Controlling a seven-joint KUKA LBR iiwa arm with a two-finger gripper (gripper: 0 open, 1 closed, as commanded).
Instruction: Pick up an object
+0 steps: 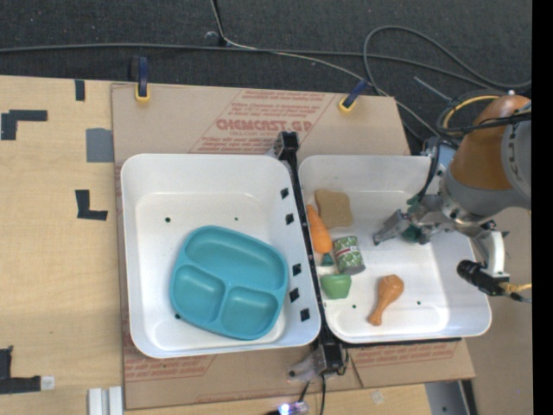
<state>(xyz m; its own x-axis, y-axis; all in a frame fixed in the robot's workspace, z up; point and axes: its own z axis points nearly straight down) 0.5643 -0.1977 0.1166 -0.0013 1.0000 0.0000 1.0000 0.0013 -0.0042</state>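
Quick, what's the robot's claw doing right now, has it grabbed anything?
Gripper: over the right bin, nothing seen in it; open or closed cannot be told.

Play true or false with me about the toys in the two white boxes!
1. The blue divided tray lies in the left bin. True.
2. The toy chicken drumstick lies on the blue tray. False: it lies in the right bin, near its front.
3. The carrot lies against the right bin's left wall. True.
4. The gripper holds the small can. False: the can lies apart from it on the bin floor.
5. The tan bread slice is behind the can, farther from the front. True.
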